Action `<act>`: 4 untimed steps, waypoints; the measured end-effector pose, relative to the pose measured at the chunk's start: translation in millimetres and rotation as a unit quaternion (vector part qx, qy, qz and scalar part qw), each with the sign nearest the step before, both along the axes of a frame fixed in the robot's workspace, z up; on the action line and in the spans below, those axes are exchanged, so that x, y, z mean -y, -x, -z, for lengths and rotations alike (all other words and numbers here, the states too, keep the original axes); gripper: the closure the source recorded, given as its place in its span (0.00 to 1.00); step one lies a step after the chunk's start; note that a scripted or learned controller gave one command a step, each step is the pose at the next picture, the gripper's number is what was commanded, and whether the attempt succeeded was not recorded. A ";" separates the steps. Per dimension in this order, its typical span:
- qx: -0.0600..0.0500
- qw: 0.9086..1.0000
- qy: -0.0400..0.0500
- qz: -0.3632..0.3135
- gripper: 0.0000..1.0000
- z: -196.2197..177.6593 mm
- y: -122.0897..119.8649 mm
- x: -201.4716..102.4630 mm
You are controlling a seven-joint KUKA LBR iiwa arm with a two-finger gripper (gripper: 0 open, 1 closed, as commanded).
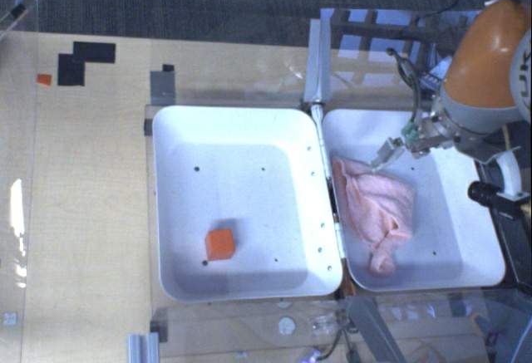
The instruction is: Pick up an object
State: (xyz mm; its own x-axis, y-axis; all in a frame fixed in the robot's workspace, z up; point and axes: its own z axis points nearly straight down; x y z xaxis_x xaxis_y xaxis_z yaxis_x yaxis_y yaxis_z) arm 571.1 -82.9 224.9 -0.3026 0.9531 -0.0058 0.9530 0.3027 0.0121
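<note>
A crumpled pink cloth [378, 208] lies in the right bin [465, 262], against its left wall. An orange block [220, 244] rests on the floor of the left bin [249, 137], near its front left. My gripper [389, 154] reaches in from the right and hangs over the back part of the right bin. Its tip is just above the upper edge of the pink cloth. I see nothing held in it.
A metal divider rail [320, 116] runs between the two bins. The arm's orange band [486, 50] looms over the right bin's back right corner. Black markers [83, 61] and a small orange tag [44, 80] sit on the bench at far left.
</note>
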 end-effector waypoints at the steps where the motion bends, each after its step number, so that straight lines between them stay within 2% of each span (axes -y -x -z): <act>1: -0.001 0.996 -0.001 0.088 0.00 -36.7 4.2 22.6; 2: -0.005 0.991 -0.002 0.133 0.00 117.8 24.1 51.4; 3: 0.004 0.996 -0.001 0.085 0.00 133.6 57.1 59.0; 4: 0.001 0.996 -0.001 0.093 0.00 134.9 -60.0 69.9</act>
